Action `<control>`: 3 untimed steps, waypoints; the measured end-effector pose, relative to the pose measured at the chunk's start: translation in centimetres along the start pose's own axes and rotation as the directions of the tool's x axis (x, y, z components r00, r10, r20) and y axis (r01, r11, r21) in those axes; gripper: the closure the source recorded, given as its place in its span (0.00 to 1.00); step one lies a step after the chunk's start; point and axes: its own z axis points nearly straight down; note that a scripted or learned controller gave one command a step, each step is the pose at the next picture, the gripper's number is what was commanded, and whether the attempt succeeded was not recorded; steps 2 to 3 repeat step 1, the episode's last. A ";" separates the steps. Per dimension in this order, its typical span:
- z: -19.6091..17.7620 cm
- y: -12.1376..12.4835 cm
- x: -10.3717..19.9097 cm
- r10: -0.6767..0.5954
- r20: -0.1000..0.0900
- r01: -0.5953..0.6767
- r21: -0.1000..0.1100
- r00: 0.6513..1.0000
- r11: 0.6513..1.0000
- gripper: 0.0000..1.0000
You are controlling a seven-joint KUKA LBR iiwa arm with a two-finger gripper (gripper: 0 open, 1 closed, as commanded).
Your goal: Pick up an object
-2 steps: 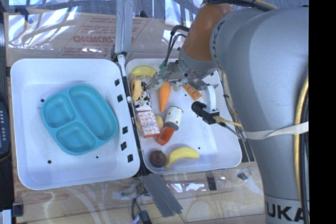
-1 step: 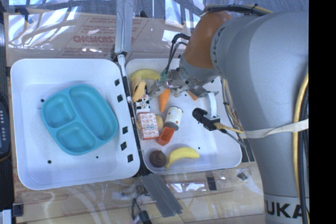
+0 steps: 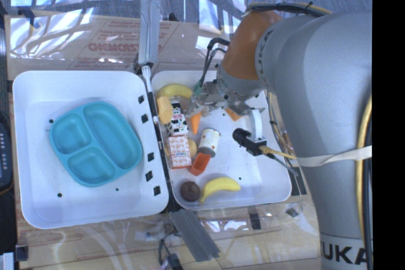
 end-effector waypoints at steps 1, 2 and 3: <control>-9.2 1.0 8.3 -0.086 -0.006 0.086 -0.005 0.996 0.996 1.00; -9.2 1.0 8.3 -0.086 -0.006 0.086 -0.005 0.996 0.996 1.00; -9.2 1.0 8.3 -0.086 -0.006 0.086 -0.005 0.996 0.996 1.00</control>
